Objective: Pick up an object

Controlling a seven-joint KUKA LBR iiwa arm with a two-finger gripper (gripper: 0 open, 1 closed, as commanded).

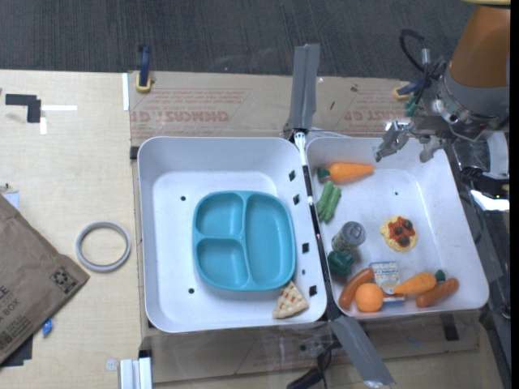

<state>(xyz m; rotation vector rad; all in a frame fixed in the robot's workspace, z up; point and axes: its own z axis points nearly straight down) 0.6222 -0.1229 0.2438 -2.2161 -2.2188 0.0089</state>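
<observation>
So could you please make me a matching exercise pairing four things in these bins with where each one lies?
Things:
1. blue three-compartment plastic tray
2. toy waffle wedge
3. orange toy carrot
4. small round toy pizza

Places:
A. far end of the right bin
B. middle of the right bin
C. middle of the left bin
D. near right corner of the left bin

Pairs: 1-C, 2-D, 3-A, 4-B

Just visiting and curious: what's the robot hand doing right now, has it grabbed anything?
Hand open, above right bin's far edge, holding nothing. Carrot lies nearest, just below-left. Nothing between them.
</observation>
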